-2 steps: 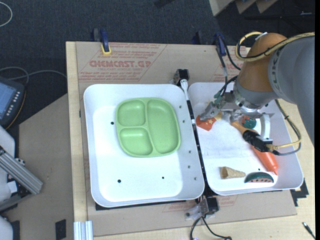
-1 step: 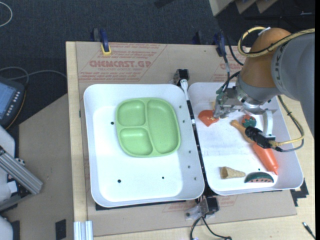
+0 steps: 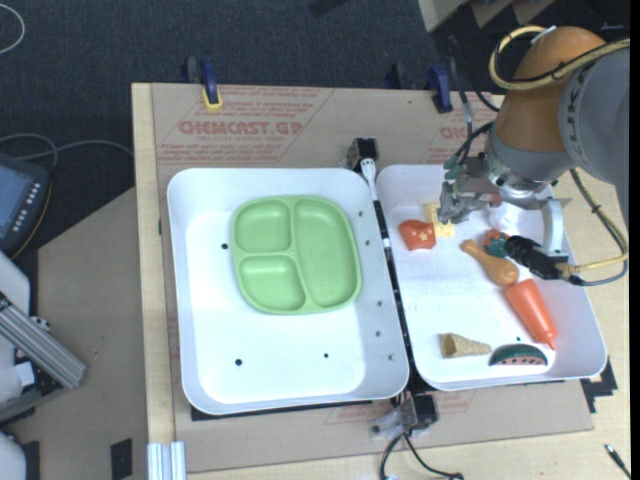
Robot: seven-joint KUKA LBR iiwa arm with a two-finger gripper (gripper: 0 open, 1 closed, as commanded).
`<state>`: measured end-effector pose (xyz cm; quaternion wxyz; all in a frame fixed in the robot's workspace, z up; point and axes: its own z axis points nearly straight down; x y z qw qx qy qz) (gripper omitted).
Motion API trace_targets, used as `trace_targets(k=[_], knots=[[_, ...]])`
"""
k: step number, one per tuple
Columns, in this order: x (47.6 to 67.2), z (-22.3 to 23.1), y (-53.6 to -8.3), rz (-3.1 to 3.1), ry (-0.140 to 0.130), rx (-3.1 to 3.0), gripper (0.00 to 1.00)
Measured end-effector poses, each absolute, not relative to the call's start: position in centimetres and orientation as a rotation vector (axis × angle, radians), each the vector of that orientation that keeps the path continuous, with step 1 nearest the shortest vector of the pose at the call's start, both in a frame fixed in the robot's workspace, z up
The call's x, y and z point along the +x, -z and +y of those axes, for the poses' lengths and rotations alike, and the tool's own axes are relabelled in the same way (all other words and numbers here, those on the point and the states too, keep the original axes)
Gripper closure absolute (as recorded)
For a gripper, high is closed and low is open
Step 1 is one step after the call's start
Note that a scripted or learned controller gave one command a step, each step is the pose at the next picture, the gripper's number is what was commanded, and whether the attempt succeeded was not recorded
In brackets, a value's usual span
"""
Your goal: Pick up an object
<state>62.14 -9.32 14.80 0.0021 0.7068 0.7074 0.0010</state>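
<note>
My gripper [image 3: 450, 211] hangs low over the far part of the right bin [image 3: 560, 363], its fingers pointing down just above a small yellow piece [image 3: 437, 222]. A red toy [image 3: 418, 235] lies just left of and below the fingertips. Further right lie a tan and orange toy [image 3: 493, 261], an orange carrot [image 3: 533, 308], a tan wedge [image 3: 463, 346] and a watermelon slice [image 3: 520, 357]. I see nothing held between the fingers.
The left bin [image 3: 200, 368] holds a green divided plate [image 3: 296, 253]. A black clip [image 3: 362, 152] sits at the far end of the wall between the bins. Cables run beside the arm [image 3: 560, 88] on the right.
</note>
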Motion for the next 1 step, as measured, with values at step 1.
trace_targets(k=[1], knots=[[62.94, -9.84, -19.54, 2.219, -0.005, 2.216, 1.00]])
